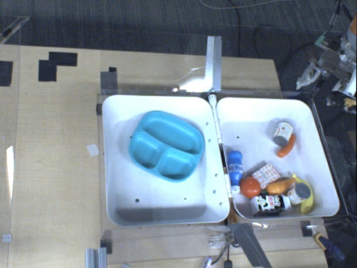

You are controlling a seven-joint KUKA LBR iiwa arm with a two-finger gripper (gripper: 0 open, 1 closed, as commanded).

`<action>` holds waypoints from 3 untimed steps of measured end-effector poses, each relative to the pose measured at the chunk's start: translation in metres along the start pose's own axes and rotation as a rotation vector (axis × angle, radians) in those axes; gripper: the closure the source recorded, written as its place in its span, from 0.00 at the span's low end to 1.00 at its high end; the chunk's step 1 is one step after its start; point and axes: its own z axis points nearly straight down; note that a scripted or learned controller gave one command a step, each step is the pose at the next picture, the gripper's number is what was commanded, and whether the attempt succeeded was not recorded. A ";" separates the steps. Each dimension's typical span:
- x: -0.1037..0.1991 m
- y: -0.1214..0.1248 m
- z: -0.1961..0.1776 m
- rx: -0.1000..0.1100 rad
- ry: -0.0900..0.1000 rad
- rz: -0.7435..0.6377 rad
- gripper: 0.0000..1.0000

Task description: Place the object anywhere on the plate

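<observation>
A blue plate (166, 145) with three compartments lies in the left white bin (120, 205), with nothing on it. The right bin (251, 116) holds the loose objects: a small grey can (283, 130) with an orange carrot-like piece (286, 146) beside it, a blue bottle (235, 163) against the left wall, and a cluster at the front. My gripper (329, 66) is at the far upper right, outside the right bin and well apart from all objects and the plate. Nothing shows in its grasp.
The front cluster has a red tomato (250, 187), a checkered packet (266, 173), an orange piece (279, 185), a yellow banana (305, 199), a grey tin (301, 191) and a black-and-white carton (269, 203). A metal post (214, 60) stands behind the divider between the bins.
</observation>
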 end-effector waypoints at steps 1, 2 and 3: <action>0.018 0.007 0.205 0.014 -0.005 0.014 0.00; 0.011 0.013 0.212 0.031 -0.001 0.095 0.00; -0.010 -0.014 0.190 0.006 -0.001 0.449 0.00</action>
